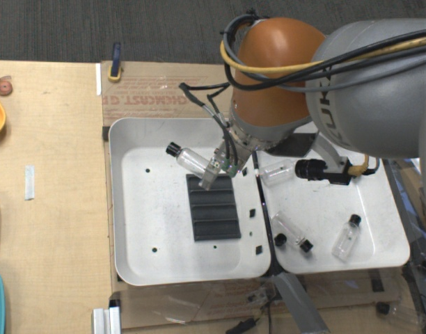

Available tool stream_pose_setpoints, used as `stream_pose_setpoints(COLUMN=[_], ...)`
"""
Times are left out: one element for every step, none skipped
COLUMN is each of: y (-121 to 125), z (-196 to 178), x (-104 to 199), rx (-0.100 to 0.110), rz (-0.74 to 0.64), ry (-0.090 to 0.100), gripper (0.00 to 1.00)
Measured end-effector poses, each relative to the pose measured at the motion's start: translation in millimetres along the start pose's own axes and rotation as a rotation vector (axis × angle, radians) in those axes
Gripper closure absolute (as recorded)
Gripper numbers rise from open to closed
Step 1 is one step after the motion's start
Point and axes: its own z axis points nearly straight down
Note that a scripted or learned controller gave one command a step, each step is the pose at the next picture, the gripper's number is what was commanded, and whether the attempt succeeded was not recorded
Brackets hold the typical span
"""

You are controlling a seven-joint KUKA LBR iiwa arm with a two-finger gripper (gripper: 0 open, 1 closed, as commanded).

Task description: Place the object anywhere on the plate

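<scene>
1. The arm [352, 82], grey with a round orange band, reaches in from beyond the plate's right side. It hangs over the far end of the plate and hides the far rims of both bins.
2. The tan surface [46, 186] spreads out to the left of the plate, past the bin wall.
3. The left bin [119, 207] holds the plate. The right bin [397, 239] sits just to the plate's right, and the two bins touch along their shared edge.
4. The plate [215, 214] is a dark ribbed rectangle lying flat on the left bin's floor, towards that bin's right half.
5. The gripper [221, 167] points down at the plate's far edge. Its tip is too crowded by cables and glare to tell whether it is spread or closed.
6. The vial [188, 160], clear with a black cap, lies at a slant at the plate's far-left corner. The cap points away from the plate and the other end meets the gripper tip. I cannot tell whether it is gripped or only touching.
7. Three more clear vials [346, 239] lie in the right bin, well apart from the plate.
</scene>
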Motion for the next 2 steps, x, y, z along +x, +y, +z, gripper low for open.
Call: stream_pose_setpoints(y=[51.1, 51.1], z=[-25.4, -25.5], x=[54.2, 54.2], rx=[-0.001, -0.001], rz=[-0.180, -0.180], ry=[-0.001, -0.001], gripper=[1.00, 0.00])
